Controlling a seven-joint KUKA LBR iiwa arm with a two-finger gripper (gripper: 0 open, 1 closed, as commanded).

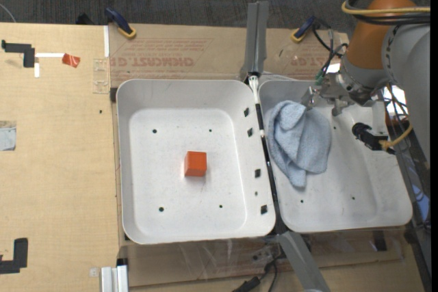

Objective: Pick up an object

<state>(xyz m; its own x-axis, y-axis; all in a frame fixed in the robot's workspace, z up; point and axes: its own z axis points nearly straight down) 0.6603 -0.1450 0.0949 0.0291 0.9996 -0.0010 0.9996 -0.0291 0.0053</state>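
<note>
Starting nearest you, an orange block (196, 164) sits alone near the middle of the left bin (137, 215), well apart from the arm, while a blue-grey cloth (301, 139) lies bunched against the left wall of the right bin (369, 212), draped toward the divider between the bins. Farther back, the pincer (327, 96) hangs just above the cloth's upper right edge, so you would judge the cloth the likelier target; you cannot tell how the pincer stands, since wrist and cables (383, 130) hide it.

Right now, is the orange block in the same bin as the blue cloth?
No, the orange block sits in the left bin; the blue cloth is in the right bin.
</note>
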